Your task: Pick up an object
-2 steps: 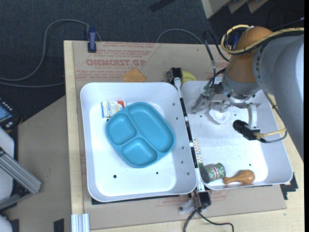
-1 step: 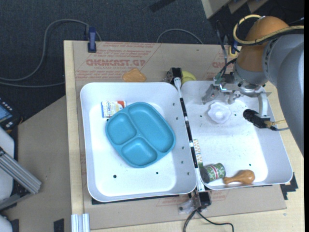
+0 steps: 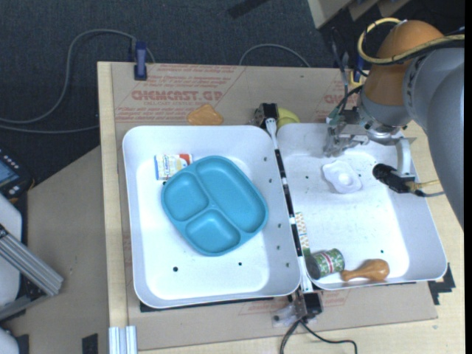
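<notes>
In the right bin (image 3: 413, 234), a crumpled white object (image 3: 342, 177) lies near the far end. My gripper (image 3: 341, 144) hangs just beyond it, close to the bin's far wall, with nothing visibly held. At the near edge of the same bin, a green can (image 3: 325, 262) lies on its side beside a tan drumstick-shaped toy (image 3: 365, 271). The left bin (image 3: 147, 227) holds a blue divided plate (image 3: 213, 203) and a small white carton (image 3: 171, 164) at the plate's far left corner.
On the cardboard behind the bins rest an orange piece (image 3: 205, 114) and a yellow object (image 3: 285, 116). The divider (image 3: 284, 190) between the bins runs just left of the white object. The arm's grey body (image 3: 442, 94) covers the far right corner.
</notes>
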`<state>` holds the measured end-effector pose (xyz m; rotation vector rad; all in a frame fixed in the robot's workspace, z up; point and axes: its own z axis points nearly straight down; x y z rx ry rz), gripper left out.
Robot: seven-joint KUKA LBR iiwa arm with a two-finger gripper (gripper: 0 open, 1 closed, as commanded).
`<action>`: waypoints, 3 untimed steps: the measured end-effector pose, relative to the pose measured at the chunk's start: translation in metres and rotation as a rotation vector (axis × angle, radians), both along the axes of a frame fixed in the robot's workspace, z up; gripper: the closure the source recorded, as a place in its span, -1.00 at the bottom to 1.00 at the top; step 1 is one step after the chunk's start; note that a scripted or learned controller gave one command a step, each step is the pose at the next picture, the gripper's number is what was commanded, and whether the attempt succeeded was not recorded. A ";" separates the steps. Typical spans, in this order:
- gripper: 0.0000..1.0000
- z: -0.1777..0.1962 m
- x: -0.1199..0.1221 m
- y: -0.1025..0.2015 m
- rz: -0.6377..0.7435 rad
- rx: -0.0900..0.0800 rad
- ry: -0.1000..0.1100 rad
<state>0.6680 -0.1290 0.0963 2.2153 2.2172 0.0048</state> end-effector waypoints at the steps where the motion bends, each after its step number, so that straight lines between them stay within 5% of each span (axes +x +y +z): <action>1: -1.00 -0.001 0.000 0.000 0.000 0.000 0.002; 2: -1.00 -0.007 -0.021 0.013 -0.001 0.004 0.011; 3: -1.00 -0.012 -0.038 -0.016 -0.004 0.002 0.011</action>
